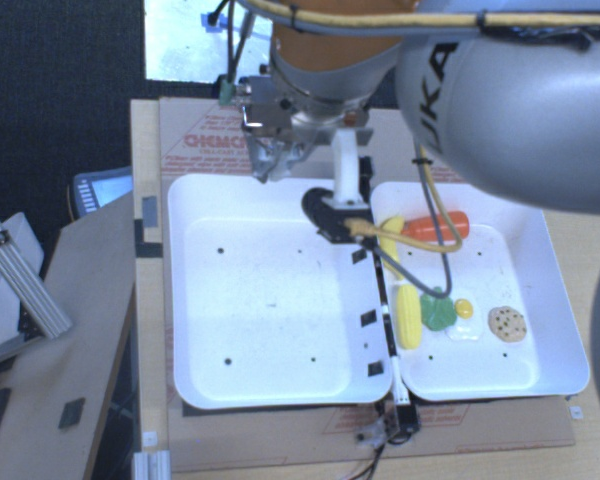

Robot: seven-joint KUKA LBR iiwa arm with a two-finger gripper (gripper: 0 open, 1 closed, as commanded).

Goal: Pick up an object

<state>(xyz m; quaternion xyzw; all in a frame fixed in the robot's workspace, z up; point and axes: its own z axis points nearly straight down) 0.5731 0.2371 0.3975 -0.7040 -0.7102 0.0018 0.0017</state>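
Note:
My gripper hangs over the back rim of the left bin, near its far middle, with nothing seen in it. The objects all lie in the right bin. An orange carrot-like piece rests at the back, with a small yellow piece just to its left. A yellow corn cob lies along the bin's left wall. Beside it are a green piece and a tiny yellow item. A cookie sits further right. The arm's large grey body hides the bin's far right corner.
A low ridge with black clips separates the two bins. Both stand on cardboard over the bench. A yellow cable droops over the right bin's back. A metal rail lies off to the left.

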